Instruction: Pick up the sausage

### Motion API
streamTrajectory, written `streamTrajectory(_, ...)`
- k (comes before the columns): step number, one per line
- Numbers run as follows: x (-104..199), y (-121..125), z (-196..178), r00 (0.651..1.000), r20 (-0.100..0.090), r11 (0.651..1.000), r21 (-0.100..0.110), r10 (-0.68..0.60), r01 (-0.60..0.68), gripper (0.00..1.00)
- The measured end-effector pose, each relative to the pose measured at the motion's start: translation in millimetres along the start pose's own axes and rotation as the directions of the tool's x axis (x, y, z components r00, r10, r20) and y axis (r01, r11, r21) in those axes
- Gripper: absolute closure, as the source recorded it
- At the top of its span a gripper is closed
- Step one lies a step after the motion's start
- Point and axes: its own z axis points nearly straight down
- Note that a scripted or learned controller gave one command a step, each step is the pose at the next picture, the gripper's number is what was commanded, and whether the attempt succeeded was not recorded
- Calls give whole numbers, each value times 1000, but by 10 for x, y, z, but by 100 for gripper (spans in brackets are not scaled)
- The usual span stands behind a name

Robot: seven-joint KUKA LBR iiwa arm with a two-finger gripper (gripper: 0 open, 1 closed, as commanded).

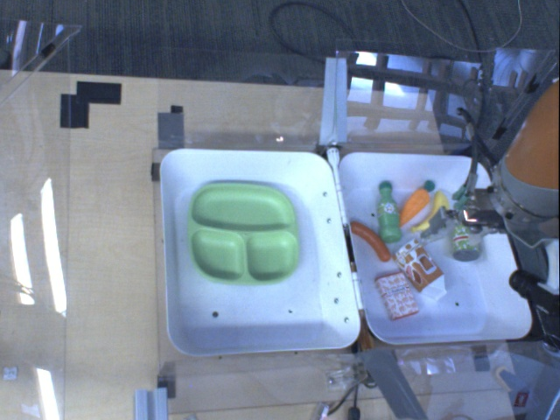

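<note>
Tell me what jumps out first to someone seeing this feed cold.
The bright green divided tray fills the middle of the left bin. In the right bin, small toy foods crowd together: the reddish sausage by the left wall, a green bottle and a carrot beside it. The end effector hovers at that bin's right.

The arm (534,169) at three o'clock is grey with a broad orange band — black cables trail along it, and dark metal fittings cluster at its wrist.
</note>
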Motion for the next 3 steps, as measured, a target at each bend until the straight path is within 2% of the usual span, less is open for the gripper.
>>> streamTrajectory(1, 259, 132, 1126, 999, 0, 999, -3, 51, -51, 0)
streamTrajectory(2, 265, 162, 1021, 999, 0, 999, -10, 49, -49, 100)
streamTrajectory(3, -161, 726, 434, 995, 1, 995, -3, 96, -96, 100)
